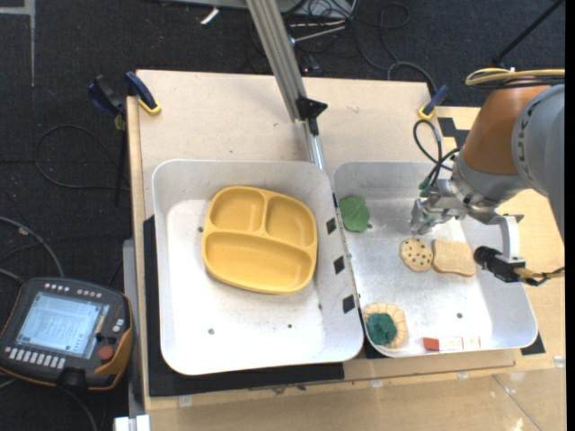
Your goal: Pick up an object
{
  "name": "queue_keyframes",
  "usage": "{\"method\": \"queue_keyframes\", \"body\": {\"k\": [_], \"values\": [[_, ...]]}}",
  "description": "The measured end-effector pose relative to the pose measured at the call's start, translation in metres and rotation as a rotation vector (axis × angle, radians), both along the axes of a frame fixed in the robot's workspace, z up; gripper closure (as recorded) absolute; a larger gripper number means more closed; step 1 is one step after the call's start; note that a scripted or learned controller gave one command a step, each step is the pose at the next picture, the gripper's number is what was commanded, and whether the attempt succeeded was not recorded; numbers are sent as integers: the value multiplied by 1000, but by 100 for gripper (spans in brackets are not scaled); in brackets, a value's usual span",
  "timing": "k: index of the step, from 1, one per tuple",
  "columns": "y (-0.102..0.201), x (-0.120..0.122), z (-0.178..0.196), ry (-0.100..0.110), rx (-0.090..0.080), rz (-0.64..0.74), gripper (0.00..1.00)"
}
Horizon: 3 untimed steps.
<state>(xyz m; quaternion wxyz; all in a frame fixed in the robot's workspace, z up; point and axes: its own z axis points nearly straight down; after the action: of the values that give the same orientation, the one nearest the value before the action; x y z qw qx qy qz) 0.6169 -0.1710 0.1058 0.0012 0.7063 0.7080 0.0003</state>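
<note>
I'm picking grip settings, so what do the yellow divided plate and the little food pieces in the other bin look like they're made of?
The yellow plate looks like moulded plastic: one even colour, a soft sheen, rounded compartment ridges. The cookie, toast slice and green piece look like matte toy food, plastic or rubber; which one cannot be told. The tool hangs just above the cookie.

Grey teach pendant (pixel 61 332) on dark floor, blue-and-yellow clamp (pixel 137 92) at bench corner.
</note>
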Motion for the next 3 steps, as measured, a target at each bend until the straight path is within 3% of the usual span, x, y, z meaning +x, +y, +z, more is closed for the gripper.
{"method": "queue_keyframes", "body": {"k": [2, 3], "values": [[5, -5, 108, -5, -1, 0, 100], [6, -4, 128, -2, 0, 1, 100]]}}
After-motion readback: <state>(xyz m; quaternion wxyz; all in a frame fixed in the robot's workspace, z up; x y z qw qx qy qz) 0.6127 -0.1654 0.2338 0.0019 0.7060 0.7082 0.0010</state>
